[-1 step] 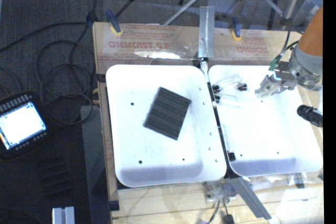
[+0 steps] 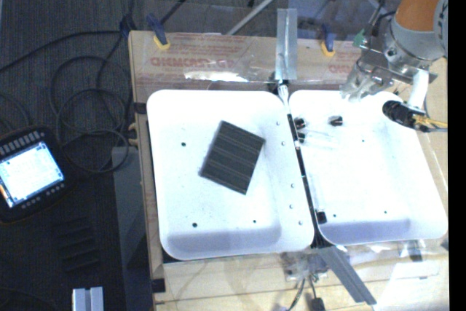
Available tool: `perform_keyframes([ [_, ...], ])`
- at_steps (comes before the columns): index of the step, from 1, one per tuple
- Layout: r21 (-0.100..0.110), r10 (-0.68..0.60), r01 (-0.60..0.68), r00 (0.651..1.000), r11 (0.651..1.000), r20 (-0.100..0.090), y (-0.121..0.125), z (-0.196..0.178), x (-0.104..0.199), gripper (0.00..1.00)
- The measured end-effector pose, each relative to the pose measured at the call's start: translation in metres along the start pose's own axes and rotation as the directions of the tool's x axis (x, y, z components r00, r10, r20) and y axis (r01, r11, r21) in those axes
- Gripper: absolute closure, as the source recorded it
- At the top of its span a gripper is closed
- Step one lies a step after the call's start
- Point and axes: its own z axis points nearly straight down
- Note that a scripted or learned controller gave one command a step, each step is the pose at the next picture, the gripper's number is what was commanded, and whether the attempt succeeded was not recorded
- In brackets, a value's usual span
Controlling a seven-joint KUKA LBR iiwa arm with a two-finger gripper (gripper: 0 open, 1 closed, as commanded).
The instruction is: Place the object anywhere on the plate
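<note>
Plate (image 2: 233,157), dark, ribbed and square, lies tilted near the middle of the left bin (image 2: 175,229). Right of the plate, across the seam between bins, a small dark object (image 2: 336,120) sits in the right bin (image 2: 393,222) near its far rim. Further right, the gripper (image 2: 362,87) hovers over that bin's far edge; whether its grip is released or clenched cannot be told.
</note>
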Motion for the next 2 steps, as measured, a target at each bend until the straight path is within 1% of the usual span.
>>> perform_keyframes([
  [1,0.000,0.178,-0.178,0.984,0.984,0.002,0.0079,-0.0740,0.0616,1.00],
  [2,0.000,0.178,-0.178,0.984,0.984,0.002,0.0078,-0.0737,0.0616,0.00],
])
